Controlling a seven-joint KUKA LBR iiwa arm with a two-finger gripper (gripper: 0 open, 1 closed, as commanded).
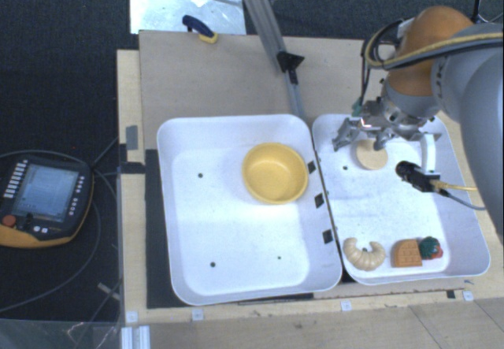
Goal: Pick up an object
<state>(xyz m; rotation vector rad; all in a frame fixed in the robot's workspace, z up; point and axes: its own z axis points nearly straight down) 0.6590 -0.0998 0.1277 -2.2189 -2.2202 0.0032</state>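
The gripper [367, 137] hangs low over the far end of the right bin [465, 261], directly above a round tan disc [372, 157], with its fingers splayed wide and nothing between them. A croissant [365, 254], a small brown block [407, 253] and a red-and-green piece [430, 247] lie in a row near that bin's front edge. A yellow bowl [275, 172] sits upright in the left bin [197, 261].
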